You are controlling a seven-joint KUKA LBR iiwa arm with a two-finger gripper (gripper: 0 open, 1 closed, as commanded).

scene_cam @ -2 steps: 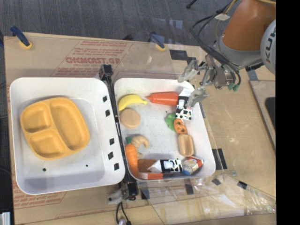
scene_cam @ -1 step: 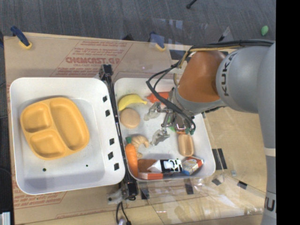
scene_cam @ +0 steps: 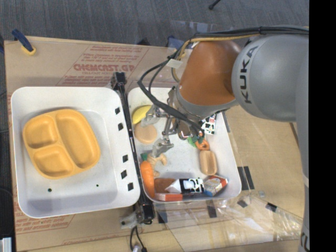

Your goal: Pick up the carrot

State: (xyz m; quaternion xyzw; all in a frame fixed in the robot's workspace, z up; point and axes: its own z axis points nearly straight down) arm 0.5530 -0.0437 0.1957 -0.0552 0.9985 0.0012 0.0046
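From my seat, the arm (scene_cam: pixel 247 72) blocks much of the right bin (scene_cam: pixel 231 161): its grey body and orange band cover the far end, and whatever lies under the wrist is lost to me. The gripper (scene_cam: pixel 167 139) hangs low over the middle of this bin, a tangle of thin metal parts, and I cannot tell whether it is open or closed; nothing is clearly between its tips. Small items just right of the gripper, something green and a black-and-white piece (scene_cam: pixel 209 125), are half hidden and hard to name.

The carrot (scene_cam: pixel 147 176) lies in the right bin's near left corner, against the left wall, just below and left of the gripper and apart from it. Its long axis runs roughly along that wall, the far end beside a small pale scrap (scene_cam: pixel 160 160) and the near end meeting a red packet (scene_cam: pixel 168 187). It is smooth, orange and tapered; which end is the tip I cannot make out.

Along the near wall of the right bin sit the red packet and a small carton (scene_cam: pixel 214 185), both glossy and boxy. A tan bun-like oblong (scene_cam: pixel 208 163) rests toward the right wall. A round beige disc (scene_cam: pixel 146 134) and a yellow curved shape (scene_cam: pixel 140 114) lie near the far left corner.

Left of the right bin, the other white bin (scene_cam: pixel 31 198) holds a matte yellow plate (scene_cam: pixel 61 142) with three compartments.
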